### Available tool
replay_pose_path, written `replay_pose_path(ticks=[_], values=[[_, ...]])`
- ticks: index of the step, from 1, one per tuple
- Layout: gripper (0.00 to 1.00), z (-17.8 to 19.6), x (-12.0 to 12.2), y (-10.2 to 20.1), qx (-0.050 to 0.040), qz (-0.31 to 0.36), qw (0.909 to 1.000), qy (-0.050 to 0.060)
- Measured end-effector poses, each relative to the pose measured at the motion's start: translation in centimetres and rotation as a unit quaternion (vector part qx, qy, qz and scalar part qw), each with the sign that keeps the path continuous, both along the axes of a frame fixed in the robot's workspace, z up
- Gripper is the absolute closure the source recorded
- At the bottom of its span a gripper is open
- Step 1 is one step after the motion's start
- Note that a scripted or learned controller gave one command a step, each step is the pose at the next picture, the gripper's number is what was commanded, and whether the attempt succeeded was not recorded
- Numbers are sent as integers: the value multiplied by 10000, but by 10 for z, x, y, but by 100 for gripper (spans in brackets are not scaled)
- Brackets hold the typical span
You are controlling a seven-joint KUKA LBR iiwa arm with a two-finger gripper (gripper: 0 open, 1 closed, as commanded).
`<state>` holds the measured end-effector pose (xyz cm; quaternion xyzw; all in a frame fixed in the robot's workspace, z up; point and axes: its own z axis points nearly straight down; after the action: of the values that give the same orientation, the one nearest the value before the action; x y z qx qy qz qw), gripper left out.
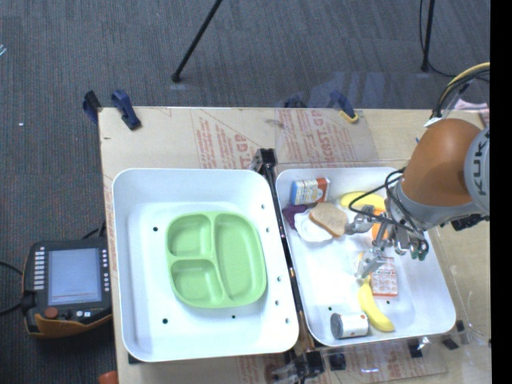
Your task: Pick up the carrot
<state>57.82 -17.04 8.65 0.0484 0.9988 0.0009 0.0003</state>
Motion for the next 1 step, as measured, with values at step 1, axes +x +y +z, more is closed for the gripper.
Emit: replay_pose_path(ticks=[1], values=[[100, 12, 3, 3, 2, 34, 10000, -28]])
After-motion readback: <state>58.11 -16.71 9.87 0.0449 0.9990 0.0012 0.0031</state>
